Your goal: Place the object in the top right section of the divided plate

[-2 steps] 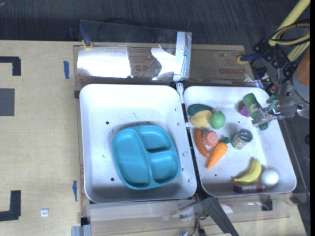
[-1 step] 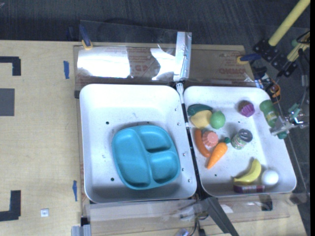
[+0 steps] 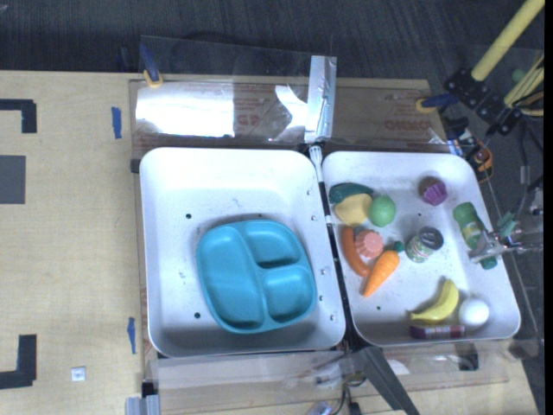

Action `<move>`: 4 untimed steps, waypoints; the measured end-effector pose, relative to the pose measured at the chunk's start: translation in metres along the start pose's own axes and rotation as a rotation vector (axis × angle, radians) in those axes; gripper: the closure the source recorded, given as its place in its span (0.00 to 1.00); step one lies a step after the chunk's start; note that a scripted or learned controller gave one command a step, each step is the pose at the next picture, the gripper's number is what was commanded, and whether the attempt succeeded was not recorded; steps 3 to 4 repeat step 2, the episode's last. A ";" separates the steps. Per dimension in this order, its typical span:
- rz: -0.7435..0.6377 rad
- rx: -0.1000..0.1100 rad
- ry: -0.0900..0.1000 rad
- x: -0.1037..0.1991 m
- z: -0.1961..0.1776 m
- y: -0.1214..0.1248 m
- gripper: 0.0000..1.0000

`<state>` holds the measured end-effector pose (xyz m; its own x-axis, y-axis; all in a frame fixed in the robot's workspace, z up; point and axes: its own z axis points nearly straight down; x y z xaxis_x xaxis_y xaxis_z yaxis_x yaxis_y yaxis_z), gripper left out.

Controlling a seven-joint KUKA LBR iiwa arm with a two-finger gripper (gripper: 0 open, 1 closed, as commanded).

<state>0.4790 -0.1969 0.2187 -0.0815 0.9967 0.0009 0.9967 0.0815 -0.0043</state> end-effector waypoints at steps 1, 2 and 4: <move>-0.294 -0.007 -0.004 -0.027 -0.017 -0.001 1.00; -0.292 -0.009 -0.007 -0.028 -0.027 0.000 1.00; -0.292 -0.009 -0.007 -0.028 -0.027 0.000 1.00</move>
